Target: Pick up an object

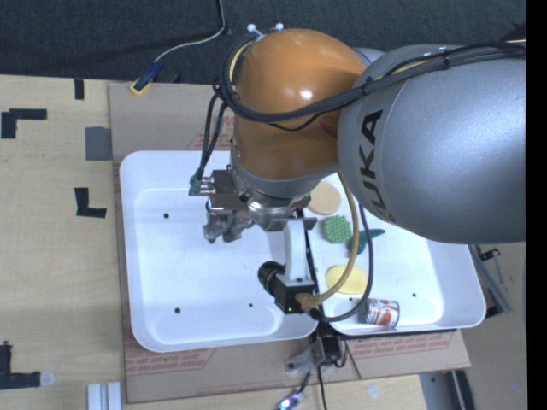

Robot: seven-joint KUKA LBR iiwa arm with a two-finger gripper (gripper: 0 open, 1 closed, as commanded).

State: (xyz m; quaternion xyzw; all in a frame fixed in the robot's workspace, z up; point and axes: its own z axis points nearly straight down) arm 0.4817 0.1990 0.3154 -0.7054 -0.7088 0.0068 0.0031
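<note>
My gripper (222,226) hangs below the orange wrist band over the upper middle of the left bin (162,314). I see nothing under or in it. In the right bin (457,301), mostly hidden by the arm, lie a tan round piece (326,200), a green knobbly object (336,227), a yellow object (347,278) and a small can with a red label (381,313). A teal bit (370,237) pokes out beside the green object.
The big grey arm (436,143) covers the upper right of the view and much of the right bin. A black cable fitting (282,289) hangs over the ridge between the bins. Cardboard (162,118) lies under both bins.
</note>
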